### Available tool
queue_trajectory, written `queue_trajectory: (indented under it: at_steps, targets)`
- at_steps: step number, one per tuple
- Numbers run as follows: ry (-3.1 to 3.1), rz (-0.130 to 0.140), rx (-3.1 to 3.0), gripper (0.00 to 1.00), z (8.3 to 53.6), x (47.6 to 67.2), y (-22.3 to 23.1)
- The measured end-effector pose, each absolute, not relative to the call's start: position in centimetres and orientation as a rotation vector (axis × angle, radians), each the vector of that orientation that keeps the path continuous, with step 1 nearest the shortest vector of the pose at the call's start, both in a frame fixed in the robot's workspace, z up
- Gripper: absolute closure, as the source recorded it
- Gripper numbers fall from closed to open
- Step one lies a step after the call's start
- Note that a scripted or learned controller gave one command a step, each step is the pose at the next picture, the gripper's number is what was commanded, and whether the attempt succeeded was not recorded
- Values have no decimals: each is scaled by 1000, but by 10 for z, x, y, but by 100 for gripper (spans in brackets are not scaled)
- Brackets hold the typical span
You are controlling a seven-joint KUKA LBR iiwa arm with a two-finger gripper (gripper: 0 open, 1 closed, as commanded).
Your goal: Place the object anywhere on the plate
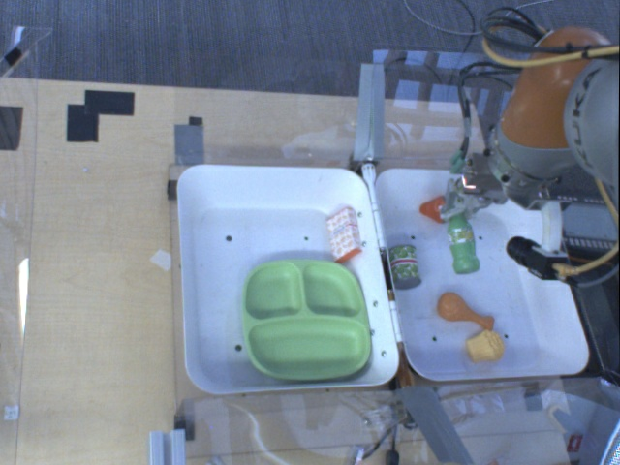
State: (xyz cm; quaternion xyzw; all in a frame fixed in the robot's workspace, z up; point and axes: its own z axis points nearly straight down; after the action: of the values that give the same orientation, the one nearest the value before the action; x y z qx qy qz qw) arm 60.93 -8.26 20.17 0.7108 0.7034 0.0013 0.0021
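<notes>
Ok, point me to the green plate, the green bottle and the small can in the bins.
green plate (306, 320), camera view, on the ridge between its compartments.
green bottle (463, 247), camera view, on the middle of its body.
small can (404, 265), camera view, on its side label.

No text is legible; the labels on the small can (404, 265) and packet (343, 231) are too blurred.

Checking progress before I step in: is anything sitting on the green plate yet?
No. The green plate shows three bare compartments; the green bottle lies in the right bin.
</notes>
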Motion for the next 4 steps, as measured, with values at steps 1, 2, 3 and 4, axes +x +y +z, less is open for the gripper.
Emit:
queue_trajectory:
  at_steps: [1, 2, 3, 4]
  targets:
    - [2698, 4, 1604, 100, 185, 585, 4]
    - [2727, 5, 1554, 100, 185, 544, 42]
    - [2726, 5, 1555, 0, 185, 544, 42]
    - [2537, 6, 1848, 0, 186, 549, 39]
